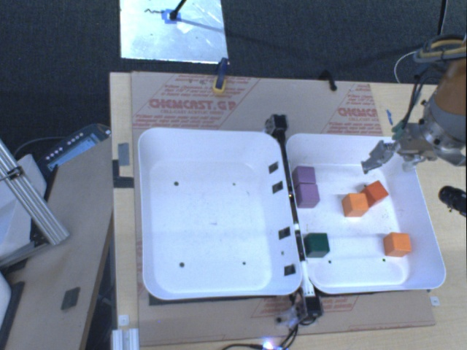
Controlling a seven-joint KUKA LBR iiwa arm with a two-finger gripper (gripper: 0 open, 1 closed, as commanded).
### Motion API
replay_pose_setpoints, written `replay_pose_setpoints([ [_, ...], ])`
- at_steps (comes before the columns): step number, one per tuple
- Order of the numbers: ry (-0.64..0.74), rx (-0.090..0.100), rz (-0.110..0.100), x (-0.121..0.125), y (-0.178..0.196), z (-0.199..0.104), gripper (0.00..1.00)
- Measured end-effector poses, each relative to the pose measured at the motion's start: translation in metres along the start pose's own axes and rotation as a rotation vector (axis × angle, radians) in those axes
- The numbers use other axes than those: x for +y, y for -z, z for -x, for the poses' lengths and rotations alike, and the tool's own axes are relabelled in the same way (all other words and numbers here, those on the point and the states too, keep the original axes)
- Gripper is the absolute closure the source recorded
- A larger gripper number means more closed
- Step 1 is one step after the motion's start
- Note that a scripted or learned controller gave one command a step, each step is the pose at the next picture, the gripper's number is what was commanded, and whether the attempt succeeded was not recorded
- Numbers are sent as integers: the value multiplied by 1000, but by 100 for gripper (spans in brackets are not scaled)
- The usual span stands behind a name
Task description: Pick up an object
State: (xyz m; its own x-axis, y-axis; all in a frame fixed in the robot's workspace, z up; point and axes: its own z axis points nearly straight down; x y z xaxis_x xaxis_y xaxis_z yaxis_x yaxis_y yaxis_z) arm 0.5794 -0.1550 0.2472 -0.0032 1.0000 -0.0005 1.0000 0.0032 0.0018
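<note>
Overhead, a grey arm is reaching in from the right, its gripper [379, 155] hanging above the right bin [423, 268] near the far rim; how far its claw is parted cannot be told, and nothing is showing in it. Three orange blocks [355, 204], two purple blocks [305, 185] and a dark green cube [317, 245] are lying inside. They look light, rigid, flat-sided, best pinched across opposite faces. Cardboard [191, 100] underneath is reading "CHEMCAST GP".

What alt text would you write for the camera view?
The gripper hangs over the right bin, which holds two purple blocks, three orange blocks and a green block. A left bin sits beside it.
</note>
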Motion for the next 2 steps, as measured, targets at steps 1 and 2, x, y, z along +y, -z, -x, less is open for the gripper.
replay_pose_setpoints([
  [1, 3, 0, 3, 1, 11, 0, 100],
  [2, 3, -3, 18, -94, 207, -18, 100],
])
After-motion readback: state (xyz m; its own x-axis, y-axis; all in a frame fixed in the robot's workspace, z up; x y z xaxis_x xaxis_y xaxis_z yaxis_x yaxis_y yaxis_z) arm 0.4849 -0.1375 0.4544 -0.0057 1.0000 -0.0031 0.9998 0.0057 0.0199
